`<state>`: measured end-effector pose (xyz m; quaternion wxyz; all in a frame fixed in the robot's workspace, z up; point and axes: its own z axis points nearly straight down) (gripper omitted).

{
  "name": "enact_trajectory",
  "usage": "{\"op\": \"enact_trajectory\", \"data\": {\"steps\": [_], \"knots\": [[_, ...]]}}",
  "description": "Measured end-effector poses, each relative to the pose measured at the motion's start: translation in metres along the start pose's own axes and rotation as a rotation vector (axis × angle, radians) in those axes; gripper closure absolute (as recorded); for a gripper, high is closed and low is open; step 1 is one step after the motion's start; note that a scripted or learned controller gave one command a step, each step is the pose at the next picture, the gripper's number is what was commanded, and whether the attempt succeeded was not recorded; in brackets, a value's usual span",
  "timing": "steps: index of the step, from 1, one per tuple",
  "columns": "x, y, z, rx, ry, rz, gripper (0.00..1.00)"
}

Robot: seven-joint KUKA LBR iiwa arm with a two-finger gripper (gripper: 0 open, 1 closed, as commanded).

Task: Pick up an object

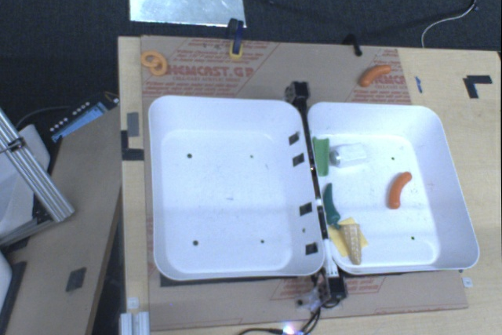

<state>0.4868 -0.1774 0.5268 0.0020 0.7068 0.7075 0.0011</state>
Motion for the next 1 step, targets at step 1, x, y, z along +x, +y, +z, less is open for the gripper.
{"op": "enact_trajectory", "data": {"steps": [1], "knots": [[-0.0128, -0.0002, -0.0091, -0.001, -0.001, 0.0, 1.0]]}}
